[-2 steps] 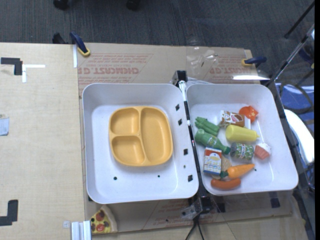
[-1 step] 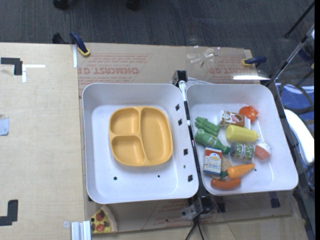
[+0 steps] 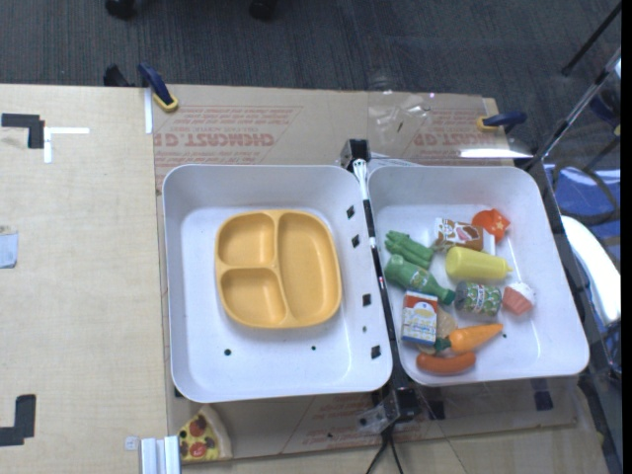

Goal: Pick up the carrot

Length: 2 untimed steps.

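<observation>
Presently, the carrot (image 3: pixel 474 338) is found in the right bin (image 3: pixel 553 265), near that bin's front edge, lying just above a red sausage (image 3: pixel 446 363) and beside a small carton (image 3: pixel 420 321). A yellow divided plate (image 3: pixel 278 268) is seated in the left bin (image 3: pixel 197 363). The claw's state cannot be told.

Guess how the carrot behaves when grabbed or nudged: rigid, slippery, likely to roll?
The carrot looks like a smooth moulded toy, so probably rigid and light. Its tapered, rounded body may slip or roll sideways under a poor pinch. It lies against the red sausage and a small carton, so a nudge likely shifts those too.
</observation>
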### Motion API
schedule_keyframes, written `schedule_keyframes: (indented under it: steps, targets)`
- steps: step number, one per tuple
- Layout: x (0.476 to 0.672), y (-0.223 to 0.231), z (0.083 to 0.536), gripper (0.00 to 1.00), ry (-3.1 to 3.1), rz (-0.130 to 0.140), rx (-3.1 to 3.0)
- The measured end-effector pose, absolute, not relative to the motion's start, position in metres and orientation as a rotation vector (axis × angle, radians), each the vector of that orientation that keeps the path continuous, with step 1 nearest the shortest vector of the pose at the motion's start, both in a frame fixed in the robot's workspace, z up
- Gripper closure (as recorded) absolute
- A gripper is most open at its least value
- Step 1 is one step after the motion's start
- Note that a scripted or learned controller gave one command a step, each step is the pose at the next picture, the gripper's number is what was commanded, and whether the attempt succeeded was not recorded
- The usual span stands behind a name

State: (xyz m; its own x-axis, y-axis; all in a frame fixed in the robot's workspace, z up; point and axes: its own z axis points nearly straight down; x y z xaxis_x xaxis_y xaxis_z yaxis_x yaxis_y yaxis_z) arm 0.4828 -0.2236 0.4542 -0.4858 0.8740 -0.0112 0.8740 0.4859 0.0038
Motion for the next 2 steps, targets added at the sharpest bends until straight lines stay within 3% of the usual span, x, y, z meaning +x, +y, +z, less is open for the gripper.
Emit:
schedule_keyframes:
  steps: [1, 2]
  targets:
    - [0.4803, -0.2224, 0.5288, 0.0, 2.994, -0.003, 0.92]
    - [0.4802, -0.2225, 0.5288, 0.0, 2.994, -0.003, 0.921]
